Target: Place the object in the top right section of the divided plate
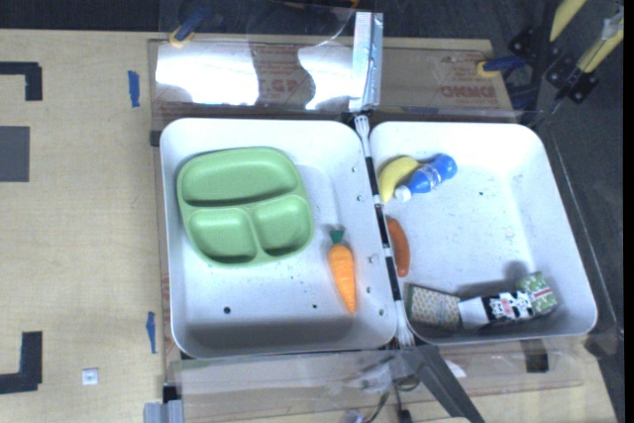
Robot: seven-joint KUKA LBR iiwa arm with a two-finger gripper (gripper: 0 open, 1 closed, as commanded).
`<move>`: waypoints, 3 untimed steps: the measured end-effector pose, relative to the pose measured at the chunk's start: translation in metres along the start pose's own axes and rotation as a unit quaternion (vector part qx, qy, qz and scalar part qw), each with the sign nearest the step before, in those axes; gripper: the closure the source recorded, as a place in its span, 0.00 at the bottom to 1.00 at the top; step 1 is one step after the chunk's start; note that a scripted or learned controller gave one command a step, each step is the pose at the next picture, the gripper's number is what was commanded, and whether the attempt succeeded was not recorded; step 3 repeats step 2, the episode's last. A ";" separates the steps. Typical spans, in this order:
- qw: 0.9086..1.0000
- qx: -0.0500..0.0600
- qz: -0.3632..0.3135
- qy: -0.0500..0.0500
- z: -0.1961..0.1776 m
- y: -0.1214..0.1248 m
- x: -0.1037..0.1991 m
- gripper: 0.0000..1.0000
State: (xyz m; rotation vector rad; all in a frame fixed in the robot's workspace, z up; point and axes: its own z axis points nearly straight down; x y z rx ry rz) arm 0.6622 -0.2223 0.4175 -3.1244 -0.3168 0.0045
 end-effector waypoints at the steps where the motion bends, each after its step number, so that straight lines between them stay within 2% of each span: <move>1: 1.000 0.000 0.000 0.000 0.000 0.000 0.000 0.00; 3: 1.000 0.000 0.000 0.000 0.000 0.000 0.000 0.00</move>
